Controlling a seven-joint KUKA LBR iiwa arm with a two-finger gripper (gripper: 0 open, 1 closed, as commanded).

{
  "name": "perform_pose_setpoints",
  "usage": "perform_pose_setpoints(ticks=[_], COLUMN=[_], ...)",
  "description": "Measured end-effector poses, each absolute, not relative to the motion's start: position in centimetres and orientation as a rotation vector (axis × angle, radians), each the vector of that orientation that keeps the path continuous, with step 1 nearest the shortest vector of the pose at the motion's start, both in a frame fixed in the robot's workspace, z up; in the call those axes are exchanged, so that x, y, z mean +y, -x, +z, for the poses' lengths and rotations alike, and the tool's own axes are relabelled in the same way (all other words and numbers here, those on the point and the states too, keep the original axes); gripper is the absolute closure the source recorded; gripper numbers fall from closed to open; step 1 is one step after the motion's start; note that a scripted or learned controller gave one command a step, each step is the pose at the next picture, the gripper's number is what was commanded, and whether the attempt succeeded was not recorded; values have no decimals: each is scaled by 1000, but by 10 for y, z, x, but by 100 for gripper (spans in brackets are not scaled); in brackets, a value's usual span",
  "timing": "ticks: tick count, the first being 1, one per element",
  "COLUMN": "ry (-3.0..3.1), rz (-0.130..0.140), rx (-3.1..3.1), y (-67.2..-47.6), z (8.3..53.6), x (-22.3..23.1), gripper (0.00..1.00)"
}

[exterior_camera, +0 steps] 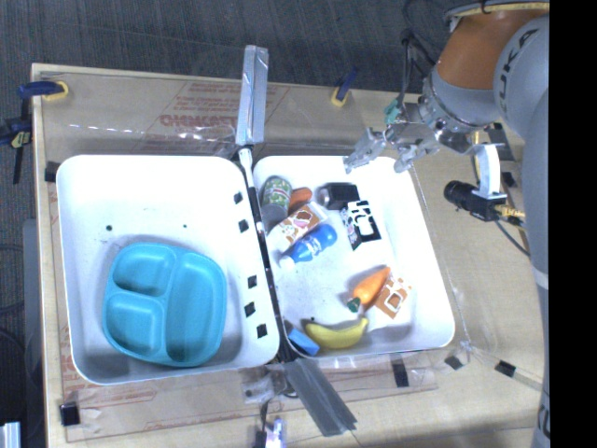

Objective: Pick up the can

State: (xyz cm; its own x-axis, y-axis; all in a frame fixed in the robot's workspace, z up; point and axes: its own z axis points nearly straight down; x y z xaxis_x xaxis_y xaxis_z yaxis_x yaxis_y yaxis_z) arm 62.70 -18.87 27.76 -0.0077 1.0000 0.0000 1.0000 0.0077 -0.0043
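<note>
The can has a green-patterned top and leans in the far left corner of the right bin, against the divider. My gripper hangs over the bin's far rim, to the right of the can and well apart from it. Its two fingers are spread open and nothing is between them. An orange-brown packet and a blue bottle lie close against the can's near side.
The right bin also holds a black box, a dark object, a carrot, a small carton, a banana and a blue piece. A blue divided tray lies in the left bin.
</note>
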Motion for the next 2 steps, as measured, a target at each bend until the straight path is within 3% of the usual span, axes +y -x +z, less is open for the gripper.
perform_pose_setpoints(ticks=[1, 2], ry=[2078, 2073], rz=[5, 7], rx=[-2353, -2356], y=[-629, -630], z=[91, 101], x=[-140, -140], gripper=[0, 100])
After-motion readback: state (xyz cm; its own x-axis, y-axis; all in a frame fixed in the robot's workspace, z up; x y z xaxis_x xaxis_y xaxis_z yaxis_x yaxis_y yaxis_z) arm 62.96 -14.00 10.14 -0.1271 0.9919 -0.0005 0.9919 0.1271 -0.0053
